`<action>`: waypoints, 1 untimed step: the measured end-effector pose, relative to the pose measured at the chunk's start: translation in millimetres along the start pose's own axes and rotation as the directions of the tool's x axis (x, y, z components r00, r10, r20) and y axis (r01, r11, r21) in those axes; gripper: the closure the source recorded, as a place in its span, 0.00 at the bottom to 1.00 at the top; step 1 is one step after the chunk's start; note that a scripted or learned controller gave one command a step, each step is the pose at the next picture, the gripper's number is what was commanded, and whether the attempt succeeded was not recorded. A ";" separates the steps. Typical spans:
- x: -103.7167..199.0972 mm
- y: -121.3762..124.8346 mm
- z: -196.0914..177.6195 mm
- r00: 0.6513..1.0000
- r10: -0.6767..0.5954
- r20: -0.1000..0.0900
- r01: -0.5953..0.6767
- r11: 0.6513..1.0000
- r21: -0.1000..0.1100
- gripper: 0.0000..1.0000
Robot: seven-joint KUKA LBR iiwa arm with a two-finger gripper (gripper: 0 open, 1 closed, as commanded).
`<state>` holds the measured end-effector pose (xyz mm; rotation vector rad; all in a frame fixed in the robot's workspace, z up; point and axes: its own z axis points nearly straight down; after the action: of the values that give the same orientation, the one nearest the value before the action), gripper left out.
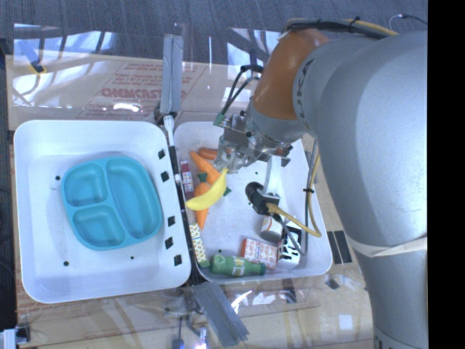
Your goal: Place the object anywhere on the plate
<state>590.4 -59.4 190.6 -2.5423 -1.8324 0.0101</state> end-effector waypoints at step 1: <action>96.1 -20.9 -25.6 0.955 -0.298 0.002 0.298 0.955 -0.007 1.00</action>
<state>601.2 38.3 216.4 -2.2416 -2.1987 0.0026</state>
